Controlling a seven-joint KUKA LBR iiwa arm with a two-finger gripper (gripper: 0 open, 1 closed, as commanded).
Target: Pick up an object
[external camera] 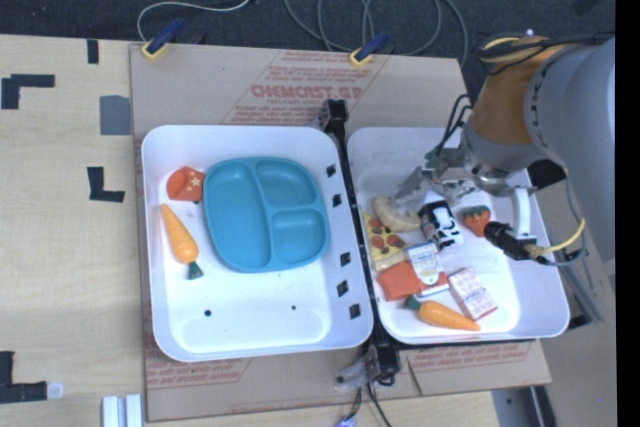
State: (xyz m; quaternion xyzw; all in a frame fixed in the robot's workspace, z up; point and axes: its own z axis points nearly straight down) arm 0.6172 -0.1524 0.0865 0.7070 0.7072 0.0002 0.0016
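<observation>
The two-finger gripper (437, 221), its state unclear, hangs low mid-bin in the right white bin (540, 320), seemingly to reach the pale curved toy (392, 213).

One camera looks down at a slant from above the bench (60, 215); both white bins (160, 315) sit mid-frame, fairly near; the arm (560, 115) enters right of them.
</observation>
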